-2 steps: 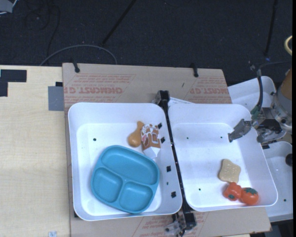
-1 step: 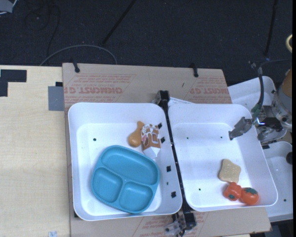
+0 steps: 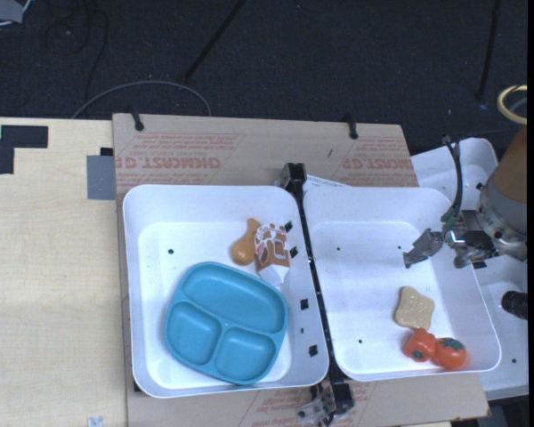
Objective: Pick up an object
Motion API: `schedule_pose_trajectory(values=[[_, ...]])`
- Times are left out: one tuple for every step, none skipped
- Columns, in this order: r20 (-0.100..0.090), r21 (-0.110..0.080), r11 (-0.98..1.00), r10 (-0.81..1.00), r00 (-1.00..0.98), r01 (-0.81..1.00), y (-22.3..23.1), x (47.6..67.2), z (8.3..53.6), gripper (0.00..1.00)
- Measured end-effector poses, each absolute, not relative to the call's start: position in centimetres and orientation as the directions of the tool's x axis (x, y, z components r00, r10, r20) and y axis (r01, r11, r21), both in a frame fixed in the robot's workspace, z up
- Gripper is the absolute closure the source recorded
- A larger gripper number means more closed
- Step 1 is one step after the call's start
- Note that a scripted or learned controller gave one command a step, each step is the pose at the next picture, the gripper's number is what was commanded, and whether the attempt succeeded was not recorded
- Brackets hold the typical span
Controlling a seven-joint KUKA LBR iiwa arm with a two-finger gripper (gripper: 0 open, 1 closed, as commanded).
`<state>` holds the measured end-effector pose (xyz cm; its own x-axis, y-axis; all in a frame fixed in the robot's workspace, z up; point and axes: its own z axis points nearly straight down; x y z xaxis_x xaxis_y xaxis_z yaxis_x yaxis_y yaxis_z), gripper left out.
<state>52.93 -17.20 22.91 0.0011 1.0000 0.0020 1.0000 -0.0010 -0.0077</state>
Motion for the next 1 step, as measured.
schedule_pose_trajectory(values=[[0.002, -0.007, 0.000, 1.000, 0.000, 1.000, -17.19, 52.80, 18.59, 0.00]])
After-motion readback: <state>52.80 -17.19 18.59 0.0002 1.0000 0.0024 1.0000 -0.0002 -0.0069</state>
